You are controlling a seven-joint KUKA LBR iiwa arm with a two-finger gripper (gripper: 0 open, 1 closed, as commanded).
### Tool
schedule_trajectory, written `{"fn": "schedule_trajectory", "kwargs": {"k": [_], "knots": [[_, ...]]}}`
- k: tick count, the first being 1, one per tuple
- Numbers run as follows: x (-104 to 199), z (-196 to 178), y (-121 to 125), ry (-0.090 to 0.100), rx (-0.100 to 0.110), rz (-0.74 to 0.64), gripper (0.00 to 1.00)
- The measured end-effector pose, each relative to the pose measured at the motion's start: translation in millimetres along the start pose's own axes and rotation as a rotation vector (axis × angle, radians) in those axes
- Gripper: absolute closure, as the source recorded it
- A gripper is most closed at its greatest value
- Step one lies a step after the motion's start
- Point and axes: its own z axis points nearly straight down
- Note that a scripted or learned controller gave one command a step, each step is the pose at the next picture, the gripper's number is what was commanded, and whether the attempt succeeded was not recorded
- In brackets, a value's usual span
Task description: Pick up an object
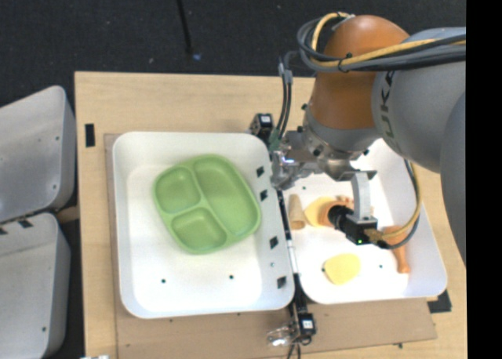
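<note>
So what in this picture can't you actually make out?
1. Right shallow white bin: in the camera view, its far half lies under the grey-and-orange arm.
2. Round orange-yellow piece: partly covered by robot parts, so its full shape is unknown.
3. Thin orange strip: its upper end is hidden behind the arm, and it is too small to identify.
4. Small tan cylinder: too blurred to name.

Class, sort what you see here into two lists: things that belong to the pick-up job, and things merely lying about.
Belonging to the job: gripper, over the right bin; tan piece and orange-yellow disc, nearest it, so the likeliest picks.

Probably just lying about: pale yellow piece; orange stick; green divided plate in the left bin.
</note>
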Motion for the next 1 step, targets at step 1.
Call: {"fn": "schedule_trajectory", "kwargs": {"k": [1], "knots": [[48.2, 7.2, 2.3, 0.001, 0.0, 0.0, 1.0]]}}
